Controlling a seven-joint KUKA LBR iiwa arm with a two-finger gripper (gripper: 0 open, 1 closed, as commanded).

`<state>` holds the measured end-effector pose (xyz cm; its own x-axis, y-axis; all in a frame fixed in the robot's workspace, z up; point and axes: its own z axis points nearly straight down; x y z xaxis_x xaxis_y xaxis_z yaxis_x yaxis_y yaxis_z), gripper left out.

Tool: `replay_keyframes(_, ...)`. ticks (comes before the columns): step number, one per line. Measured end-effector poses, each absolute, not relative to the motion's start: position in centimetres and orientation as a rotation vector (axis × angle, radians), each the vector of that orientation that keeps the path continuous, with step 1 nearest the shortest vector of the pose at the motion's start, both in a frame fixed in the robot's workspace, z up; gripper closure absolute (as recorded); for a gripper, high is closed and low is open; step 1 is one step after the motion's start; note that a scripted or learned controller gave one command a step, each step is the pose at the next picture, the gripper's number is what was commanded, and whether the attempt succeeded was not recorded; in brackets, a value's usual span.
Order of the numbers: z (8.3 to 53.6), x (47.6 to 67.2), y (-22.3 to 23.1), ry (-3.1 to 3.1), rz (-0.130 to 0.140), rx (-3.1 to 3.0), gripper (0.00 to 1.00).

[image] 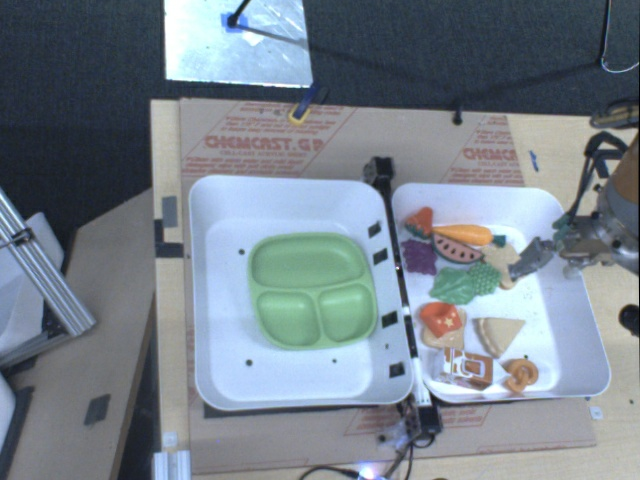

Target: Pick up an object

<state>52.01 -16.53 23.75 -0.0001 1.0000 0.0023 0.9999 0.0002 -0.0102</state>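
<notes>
The bench carries two shallow white plastic bins side by side, a black divider strip running between them. The left white bin (215, 268) holds a pale green, three-compartment plastic plate (312, 290), seated roughly at its centre and lying flat.

The right white bin (570, 308) holds a cluster of toy food pieces, taken here relative to the dark green leafy toy piece (466, 284) near the bin's middle. Just left of and slightly above it sits a purple grape-bunch toy (420, 257). Above it lies a watermelon-slice toy with a red face and green rind (457, 250), and touching the top of that slice an orange carrot-shaped toy (463, 234). Further up and to the left is a small red-orange piece (419, 220). Below the leafy piece is a red-orange rounded block (441, 320); to the lower right, a tan wedge-shaped piece (499, 334). Lower still sit a white and orange boxed item (466, 369) and an orange ring-shaped pretzel-like piece (520, 374), close to the bin's near wall.

The grey two-finger gripper (528, 259) reaches in from the right, its tip just right of the leafy piece and over a small beige object (498, 260). Contact with that object cannot be confirmed. Whether the gripper is spread or closed cannot be told at this resolution.
</notes>
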Motion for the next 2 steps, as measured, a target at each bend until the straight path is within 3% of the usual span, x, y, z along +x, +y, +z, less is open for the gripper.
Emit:
replay_keyframes(1,24.3,52.3,-16.5,-2.226,-0.001,-2.218,0.00)
replay_keyframes(2,18.3,51.8,-15.9,-2.221,0.003,-2.217,0.00)
